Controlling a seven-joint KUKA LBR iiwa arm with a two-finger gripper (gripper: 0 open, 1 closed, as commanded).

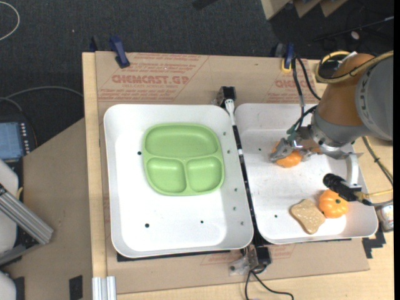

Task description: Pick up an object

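Reaching at three o'clock, our grey two-finger gripper [286, 153] sits on a small, smooth, likely light orange fruit-shaped toy [288, 160], whether clamped we cannot tell.

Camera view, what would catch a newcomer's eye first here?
First, the green divided plate in the middle of the left bin. Then the grey and orange arm reaching into the right bin, its end effector down at a small orange object. A toy pumpkin and toast slice lie near the front corner.
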